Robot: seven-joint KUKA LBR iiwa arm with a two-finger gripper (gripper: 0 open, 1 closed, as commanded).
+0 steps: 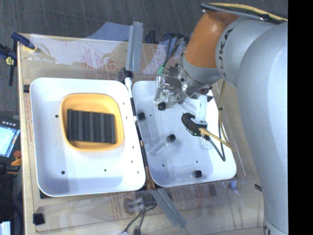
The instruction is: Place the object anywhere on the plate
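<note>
Fig.: gripper [164, 102], aperture cannot be told, above right bin [220, 170]. Clear tube w/ dark cap [163, 144] lies below it, apart. Prob. light, stiff, slippery; take at mid-body. Yellow plate [91, 102] far to gripper's left, in left bin [49, 170]

yellow plate [91, 102] with dark ribbed centre; 2 white bins [49, 170]; grey-and-orange arm [244, 43].

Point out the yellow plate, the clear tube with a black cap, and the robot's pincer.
yellow plate [91, 102]: camera view, on its upper rim.
clear tube with a black cap [162, 144]: camera view, on the clear body.
pincer [165, 101]: camera view, at its tip over the right bin.
</note>
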